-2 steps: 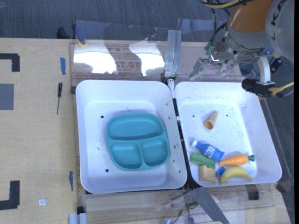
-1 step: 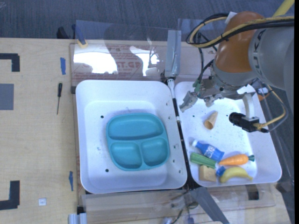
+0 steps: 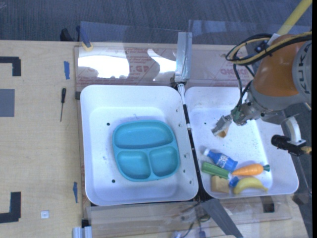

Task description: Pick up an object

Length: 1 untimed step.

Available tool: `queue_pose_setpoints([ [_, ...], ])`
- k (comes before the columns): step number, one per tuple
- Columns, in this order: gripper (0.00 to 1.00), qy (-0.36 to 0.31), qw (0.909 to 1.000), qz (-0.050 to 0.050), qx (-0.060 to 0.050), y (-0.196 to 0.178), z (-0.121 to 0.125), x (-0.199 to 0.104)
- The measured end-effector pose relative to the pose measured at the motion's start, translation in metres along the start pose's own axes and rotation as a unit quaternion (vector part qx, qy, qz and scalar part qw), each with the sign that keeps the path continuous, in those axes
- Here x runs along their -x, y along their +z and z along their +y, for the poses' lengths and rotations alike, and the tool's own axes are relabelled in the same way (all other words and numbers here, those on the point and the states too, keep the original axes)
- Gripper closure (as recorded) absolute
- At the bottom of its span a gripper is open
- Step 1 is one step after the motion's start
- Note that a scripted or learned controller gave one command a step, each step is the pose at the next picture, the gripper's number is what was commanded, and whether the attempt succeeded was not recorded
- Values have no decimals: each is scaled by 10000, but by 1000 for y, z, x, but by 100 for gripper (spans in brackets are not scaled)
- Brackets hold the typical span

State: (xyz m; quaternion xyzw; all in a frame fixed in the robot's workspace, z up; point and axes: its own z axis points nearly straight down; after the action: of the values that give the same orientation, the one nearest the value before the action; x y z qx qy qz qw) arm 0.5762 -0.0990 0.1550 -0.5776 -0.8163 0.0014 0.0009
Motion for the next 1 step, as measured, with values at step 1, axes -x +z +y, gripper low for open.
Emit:
queue_pose_setpoints([
  [1, 0, 18, 10000, -17, 52, 67, 8, 24],
])
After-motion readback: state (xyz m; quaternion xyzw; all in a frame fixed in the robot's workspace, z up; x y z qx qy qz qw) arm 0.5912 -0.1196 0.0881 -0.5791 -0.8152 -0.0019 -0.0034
